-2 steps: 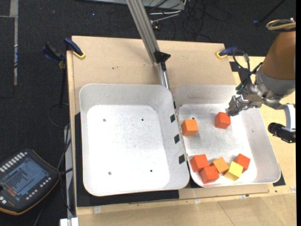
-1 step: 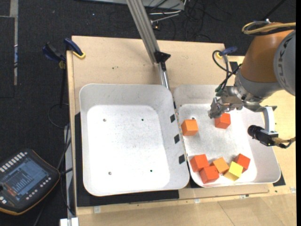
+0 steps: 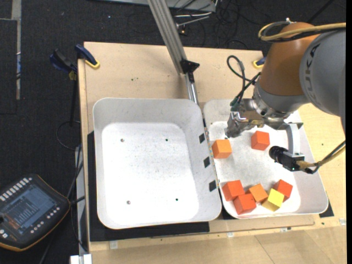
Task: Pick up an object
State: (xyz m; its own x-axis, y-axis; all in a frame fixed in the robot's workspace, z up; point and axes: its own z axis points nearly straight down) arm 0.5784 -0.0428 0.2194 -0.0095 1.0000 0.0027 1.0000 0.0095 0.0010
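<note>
No block has been picked up yet, as far as can be judged. The gripper (image 3: 234,126) is seen low in the right bin (image 3: 316,194), and whether it is apart or together cannot be told. An orange cube (image 3: 221,148) lies just at its 7 o'clock, free on the bin floor. A red-orange cube (image 3: 260,140) sits at the gripper's 4 o'clock. Toward 6 o'clock a cluster is gathered, including a yellow cube (image 3: 273,199). The left bin (image 3: 104,111) is passed over. Closing on a cube and lifting remain.
</note>
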